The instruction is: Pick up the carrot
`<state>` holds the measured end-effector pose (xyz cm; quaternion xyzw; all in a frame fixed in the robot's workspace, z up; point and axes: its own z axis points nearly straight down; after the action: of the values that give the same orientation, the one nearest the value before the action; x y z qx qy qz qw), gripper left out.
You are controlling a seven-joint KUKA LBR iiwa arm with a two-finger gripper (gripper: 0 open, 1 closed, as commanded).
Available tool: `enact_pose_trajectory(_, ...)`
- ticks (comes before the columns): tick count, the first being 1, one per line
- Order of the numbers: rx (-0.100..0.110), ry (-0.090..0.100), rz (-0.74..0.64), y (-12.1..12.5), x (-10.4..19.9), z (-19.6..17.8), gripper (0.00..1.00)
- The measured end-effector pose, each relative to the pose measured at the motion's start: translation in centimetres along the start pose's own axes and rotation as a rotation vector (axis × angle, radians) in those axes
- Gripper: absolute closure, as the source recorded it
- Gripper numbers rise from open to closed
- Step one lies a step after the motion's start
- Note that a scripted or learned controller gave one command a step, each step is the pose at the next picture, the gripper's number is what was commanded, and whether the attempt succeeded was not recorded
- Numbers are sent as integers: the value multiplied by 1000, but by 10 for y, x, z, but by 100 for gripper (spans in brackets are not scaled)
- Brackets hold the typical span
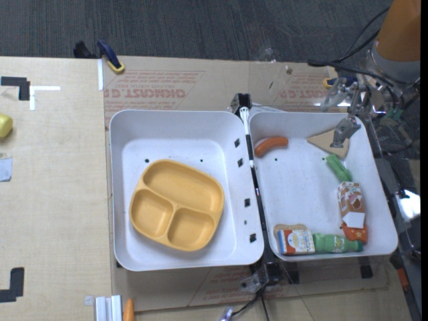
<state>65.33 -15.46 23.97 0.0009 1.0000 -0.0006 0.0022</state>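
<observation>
Metal gripper [349, 122] hangs at the far right corner of the right bin [301, 179], below the grey wrist and the orange band of the arm [401, 25], with cables looping around it; whether it is released or clenched cannot be told from this slant, and nothing shows in its grasp. Just under and beside it lies a tan wedge [328, 141], flat on the bin floor against the far wall. Close to the wedge's near edge a small green piece [339, 168] lies tilted. Nearer the camera along the right wall stands a red and white packet [352, 212], and along the near wall a packet [318, 241] with a pale label end and a green end lies lengthwise, its right end touching the red packet's lower end. The carrot [271, 144], a short orange stick, lies by itself at the far left of the right bin, near the wall shared with the other bin and well apart from the gripper. The left bin [134, 139] holds a yellow divided plate [176, 205] with three compartments, set toward its near side. Both bins rest on a cardboard sheet [167, 85] on the pale bench [47, 199].
</observation>
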Motion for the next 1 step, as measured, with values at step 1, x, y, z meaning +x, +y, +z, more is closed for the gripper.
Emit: enact_pose_trajectory(1,-1,0,97,76,-3,-3,0)
